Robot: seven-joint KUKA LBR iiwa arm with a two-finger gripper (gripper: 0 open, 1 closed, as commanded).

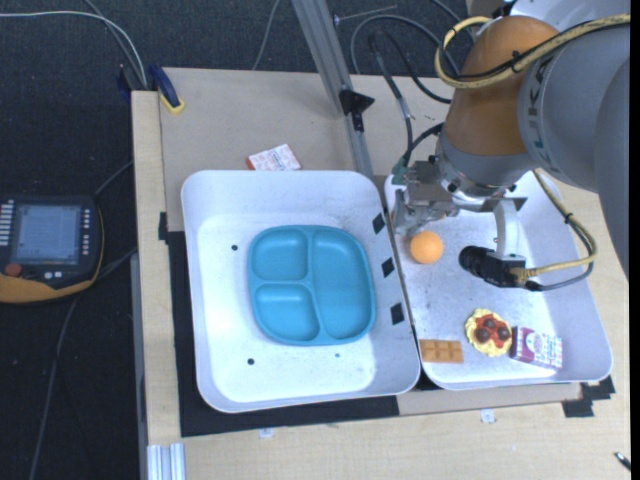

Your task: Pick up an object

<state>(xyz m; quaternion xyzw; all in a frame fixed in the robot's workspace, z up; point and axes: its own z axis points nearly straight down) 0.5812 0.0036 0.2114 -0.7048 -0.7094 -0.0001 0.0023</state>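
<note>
Desk (230,128) carries two white bins. Left bin (215,193) has a blue divided plate (310,283). Right bin (585,303) has an orange ball (427,247), a cracker (440,351), a round pastry (487,332) and a small carton (538,349). Arm (500,88) is down over the right bin. Hand (428,206) sits just above the ball, close, maybe touching. Can't tell its grip state. Nothing visibly lifted; pick looks not yet done, grasp and lift remain.

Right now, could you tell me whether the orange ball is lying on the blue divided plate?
No, the orange ball lies in the right bin, while the blue divided plate sits in the left bin.
</note>
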